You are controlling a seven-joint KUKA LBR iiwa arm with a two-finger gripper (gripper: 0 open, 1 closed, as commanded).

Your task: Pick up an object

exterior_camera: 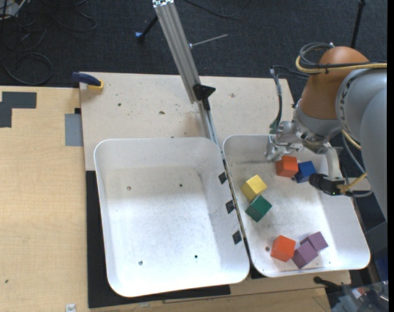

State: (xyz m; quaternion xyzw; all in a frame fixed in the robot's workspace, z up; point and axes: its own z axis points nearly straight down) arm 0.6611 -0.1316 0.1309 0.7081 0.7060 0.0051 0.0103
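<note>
My gripper [279, 149] hangs low over the far part of the right bin [353, 249], reaching in from the right. An orange cube [287, 166] lies just in front of it, touching or nearly touching it, with a blue cube [307, 171] against the orange one's right side. Near the bin's left wall lie a yellow cube [254, 186] and a green cube [258, 208]. At the near end sit a second orange cube [283, 247] and two purple cubes [305, 255] [316, 240].
The left bin [119, 239] stands beside the right one, with a divider with black clips [230, 205] between them. A slanted aluminium bar [181, 51] rises behind the bins. A black cable fitting [327, 184] hangs near the blue cube.
</note>
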